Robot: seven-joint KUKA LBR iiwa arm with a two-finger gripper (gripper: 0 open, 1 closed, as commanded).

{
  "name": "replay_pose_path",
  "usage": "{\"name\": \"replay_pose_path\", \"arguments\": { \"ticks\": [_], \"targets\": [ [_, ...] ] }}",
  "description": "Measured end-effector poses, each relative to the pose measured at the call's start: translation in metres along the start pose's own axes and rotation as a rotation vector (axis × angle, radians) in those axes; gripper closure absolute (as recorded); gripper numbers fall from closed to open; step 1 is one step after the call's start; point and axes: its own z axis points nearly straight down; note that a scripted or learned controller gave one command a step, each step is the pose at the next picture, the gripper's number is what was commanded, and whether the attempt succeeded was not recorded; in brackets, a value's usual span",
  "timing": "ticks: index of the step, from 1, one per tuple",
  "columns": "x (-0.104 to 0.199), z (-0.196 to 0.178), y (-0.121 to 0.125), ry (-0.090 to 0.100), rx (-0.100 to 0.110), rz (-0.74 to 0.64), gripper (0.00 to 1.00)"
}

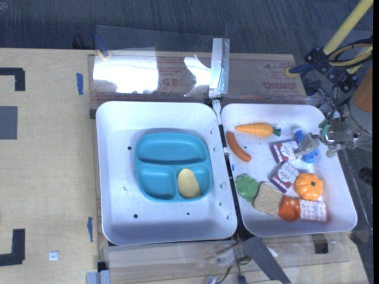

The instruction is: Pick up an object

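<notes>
Camera view: the gripper (310, 147) is positioned low over the right bin (349, 215), beside a blue object (300, 137); its open or closed state cannot be told. The carrot (256, 129) is laid crosswise at the bin's far end, green top rightward.

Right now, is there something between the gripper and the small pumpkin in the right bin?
Nothing visible blocks it. The gripper hangs over the right bin, and the pumpkin lies just below it in the picture, its top uncovered. A snack packet lies beside the pumpkin, not over it.
</notes>
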Motion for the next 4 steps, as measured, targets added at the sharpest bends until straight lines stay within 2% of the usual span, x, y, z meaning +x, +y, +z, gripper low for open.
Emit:
{"name": "replay_pose_path", "arguments": {
  "ticks": [1,2,3,4],
  "targets": [
    [-0.025,0.089,0.05,0.015,-0.008,0.138,0.0],
    [-0.014,0.0,0.01,-0.003,-0.011,0.072,0.0],
    [-0.001,0.088,0.043,-0.004,-0.015,0.051,0.0],
    [-0.001,0.077,0.042,-0.004,-0.011,0.052,1.0]
  ]
}}
